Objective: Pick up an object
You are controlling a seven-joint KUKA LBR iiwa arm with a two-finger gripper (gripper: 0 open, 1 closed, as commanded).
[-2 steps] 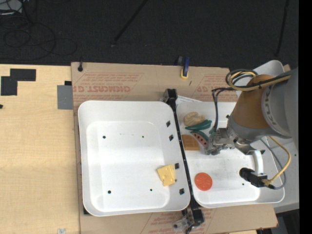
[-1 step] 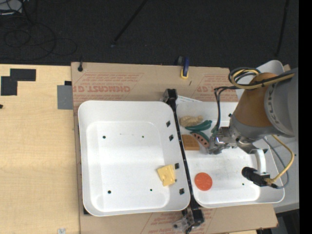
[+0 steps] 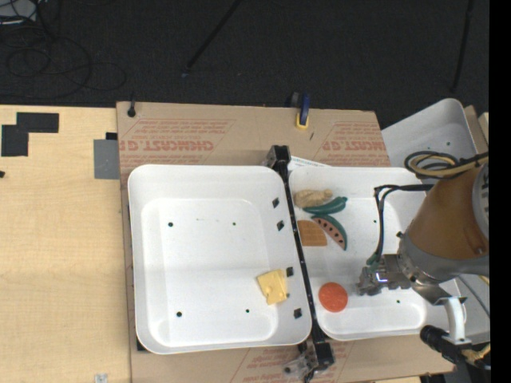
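the pincer (image 3: 374, 281) is down low in the right bin (image 3: 399, 319), and from here i cannot tell how it is set. just beside it, to its left, sits a small orange-red ball (image 3: 333, 297), apart from everything else in that bin. it looks light and smooth, likely to roll or squirt out (round things do), so i'd take it square across the middle. the tan piece (image 3: 312, 233) and the green strip (image 3: 329, 207) lie farther up; a yellow block (image 3: 273, 286) rests in the left bin (image 3: 152, 238).

Even overhead light falls bright on two shallow white plastic bins (image 3: 152, 214); soft shadows, dark floor behind, slight overall softness.
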